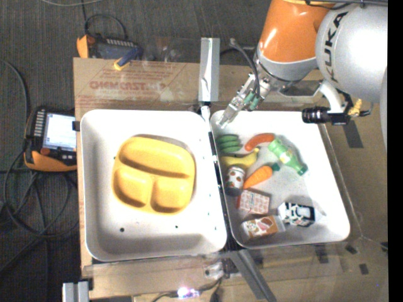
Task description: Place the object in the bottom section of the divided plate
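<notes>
The arm (315, 30) is cut off by the top and right edges, and its wrist covers the far rim of the right bin (337, 187). The gripper (228, 115) hangs over the far left corner of this bin, just above the green vegetable (229, 143); it is small and blurred, so I cannot tell its state, and nothing is visible in it. The yellow divided plate (154, 175) lies in the left bin (94, 231).

Bench (126, 80) with two white bins (94, 231)
</notes>
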